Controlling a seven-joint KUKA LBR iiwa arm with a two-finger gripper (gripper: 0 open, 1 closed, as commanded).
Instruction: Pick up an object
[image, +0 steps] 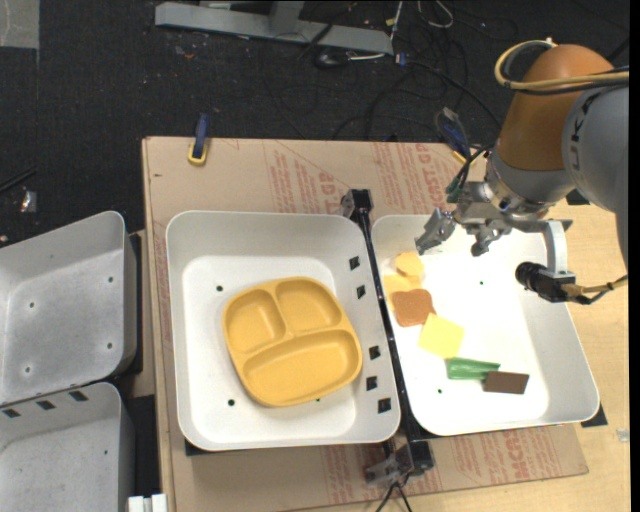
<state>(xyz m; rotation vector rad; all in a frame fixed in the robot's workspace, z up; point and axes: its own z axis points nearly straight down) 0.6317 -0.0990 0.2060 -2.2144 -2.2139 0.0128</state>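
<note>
Nearest lies a yellow divided tray (291, 340), alone in the left bin (190, 300). Small pieces (a green block (468, 368), brown block (506, 382), yellow square (440, 336), orange-brown square (411, 306)) gather along the right bin's (560, 390) left side. Above its far end hangs the gripper (459, 233), fingers spread apart with nothing between them, probably placed to descend on a piece.

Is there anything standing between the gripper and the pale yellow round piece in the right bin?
Nothing visible does. The gripper hangs over the right white bin, above and to the right of the pale yellow round piece, with bare bin floor between them.
</note>
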